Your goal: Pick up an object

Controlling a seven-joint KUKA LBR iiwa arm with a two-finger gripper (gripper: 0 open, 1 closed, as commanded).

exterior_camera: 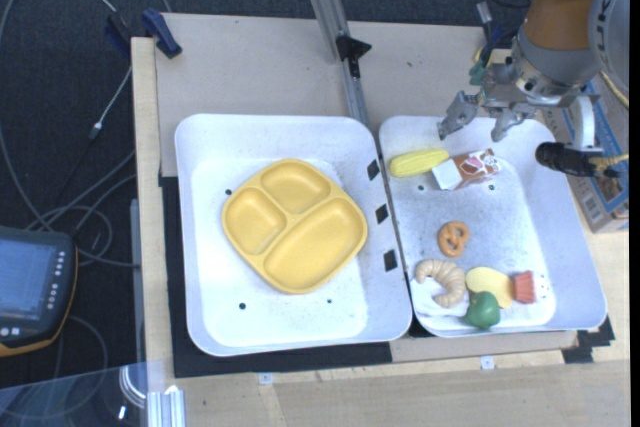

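The tool (pixel 478 119) is hanging spread and holding nothing over the right bin's (pixel 560 245) far edge, probably lining up on the corn cob (pixel 418 162) lying just below it.

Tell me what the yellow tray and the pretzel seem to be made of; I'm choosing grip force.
Yellow tray: probably rigid molded plastic, smooth with a soft sheen, judging by its even colour and rounded compartment ridges. Pretzel: likely a plastic or rubber toy, uniformly orange-brown and matte; too small to tell hard from soft.
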